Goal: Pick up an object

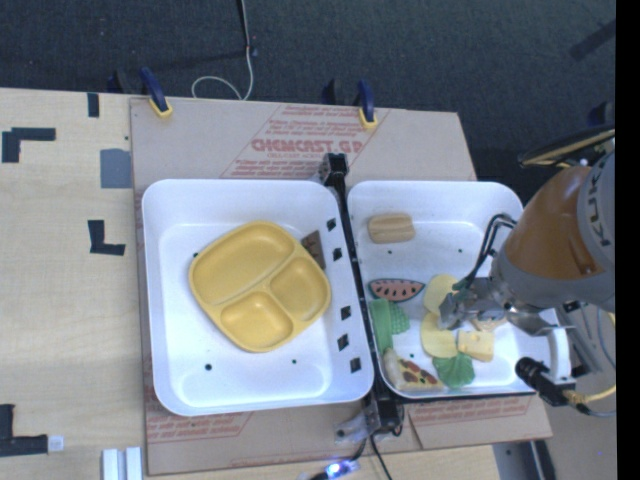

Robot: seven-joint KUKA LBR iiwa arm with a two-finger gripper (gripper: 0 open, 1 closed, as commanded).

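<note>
The right bin (pixel 440 200) holds small toy foods: a tan bread roll (pixel 390 228) near the back, a watermelon slice (pixel 397 290) in the middle, a green leafy piece (pixel 385 323), yellow pieces (pixel 438 341) and a pale cheese wedge (pixel 478 345), another green piece (pixel 455 370) and a pizza-like slice (pixel 410 371) at the front. My gripper (pixel 458 311) hangs low over the yellow pieces at the bin's right side. Its fingertips are lost among the pieces, and I see nothing lifted.
The left bin (pixel 160 268) holds a yellow divided plate (pixel 260 283), with a small brown object (pixel 312 243) by its right rim. A black divider with clips (pixel 345 268) runs between the bins. Cardboard lies under both bins, and the arm's orange band (pixel 555 233) rises at the right.
</note>
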